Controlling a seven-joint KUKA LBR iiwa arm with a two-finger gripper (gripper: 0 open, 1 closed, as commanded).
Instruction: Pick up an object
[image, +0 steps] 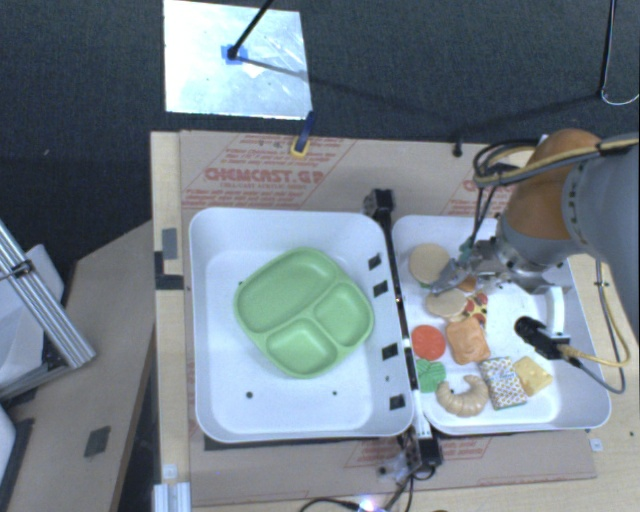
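As my arm (605, 215) comes in from the right, my pincer (462, 275) sits low over the far-left part of the right bin (575, 405). Whether it is wide or narrow I cannot tell.

Right bin, contents, far to near:
- Tan round disc (430, 263): far-left corner, just left of my pincer.
- Tan oval piece (447, 303): just near of my pincer. Whether they touch I cannot tell.
- Small red-and-yellow piece (477, 312): right of the oval piece, close to my pincer.
- Red disc (429, 341): against the left wall, near of the oval piece.
- Orange lump (467, 342): just right of the red disc.
- Green piece (431, 375): by the left wall, directly near of the red disc.
- Pale curled piece (462, 396): towards the near edge, right of the green piece.
- Speckled block (500, 383): just right of the curled piece.
- Yellow block (532, 375): against the speckled block's right side.

Left bin (215, 400), contents:
- Green plate (303, 312) with three compartments: lying flat, about mid-bin, turned askew to the walls.

Table (168, 320): carries both bins side by side, the left bin's right wall meeting the right bin's left wall.
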